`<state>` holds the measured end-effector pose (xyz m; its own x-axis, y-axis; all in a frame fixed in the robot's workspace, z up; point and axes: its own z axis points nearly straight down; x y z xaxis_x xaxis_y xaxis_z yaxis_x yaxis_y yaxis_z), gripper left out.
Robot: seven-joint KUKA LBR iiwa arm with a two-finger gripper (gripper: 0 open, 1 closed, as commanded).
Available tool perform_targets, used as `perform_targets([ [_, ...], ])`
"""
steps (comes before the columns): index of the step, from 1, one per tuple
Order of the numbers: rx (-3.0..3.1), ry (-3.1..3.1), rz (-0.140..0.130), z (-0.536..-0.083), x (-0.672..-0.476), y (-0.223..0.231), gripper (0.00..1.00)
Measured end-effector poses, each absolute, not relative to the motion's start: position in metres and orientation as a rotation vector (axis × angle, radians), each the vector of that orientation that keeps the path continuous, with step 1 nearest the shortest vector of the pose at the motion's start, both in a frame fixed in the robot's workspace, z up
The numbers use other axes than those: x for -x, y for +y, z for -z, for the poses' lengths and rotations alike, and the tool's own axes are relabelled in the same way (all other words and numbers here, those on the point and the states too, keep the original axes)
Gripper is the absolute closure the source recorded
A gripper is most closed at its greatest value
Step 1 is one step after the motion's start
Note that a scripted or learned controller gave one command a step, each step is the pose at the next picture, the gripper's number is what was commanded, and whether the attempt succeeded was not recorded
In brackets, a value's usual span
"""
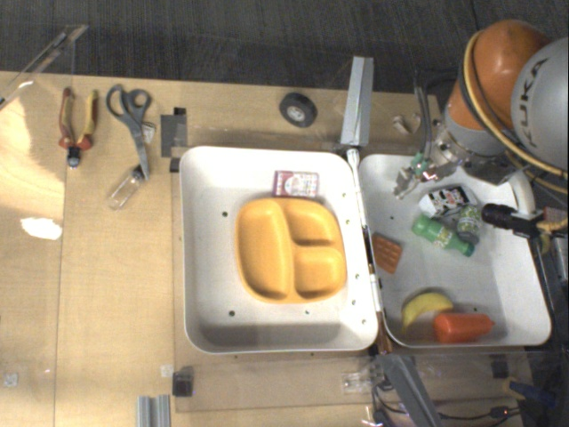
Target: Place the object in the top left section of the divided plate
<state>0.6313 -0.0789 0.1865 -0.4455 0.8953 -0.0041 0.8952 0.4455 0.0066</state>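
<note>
Yellow three-section plastic plate (290, 247) seen mid-frame in the left white bin (206, 238), nothing in its sections. Right bin: green plastic bottle (444, 234), long axis slanting down-right, lying just below-right of the gripper (416, 174) at upper right. Jaws' state cannot be told; nothing seen held.

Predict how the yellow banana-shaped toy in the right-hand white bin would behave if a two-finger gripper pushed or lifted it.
The yellow banana-shaped toy looks curved and smooth, so it would probably pivot or rock rather than slide straight. Its glossy surface suggests fingers might slip off the tapered ends. It lies close beside the orange carrot-like toy near the right-hand white bin wall, so a push would likely nudge that too.
</note>
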Motion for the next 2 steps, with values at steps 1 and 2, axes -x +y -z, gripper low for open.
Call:
perform_targets([
  [1, -1.654, 2.662, -0.004, -0.202, -0.67, -0.133, 1.0],
  [2, -1.562, 2.716, -0.003, -0.26, -0.67, -0.206, 1.0],
])
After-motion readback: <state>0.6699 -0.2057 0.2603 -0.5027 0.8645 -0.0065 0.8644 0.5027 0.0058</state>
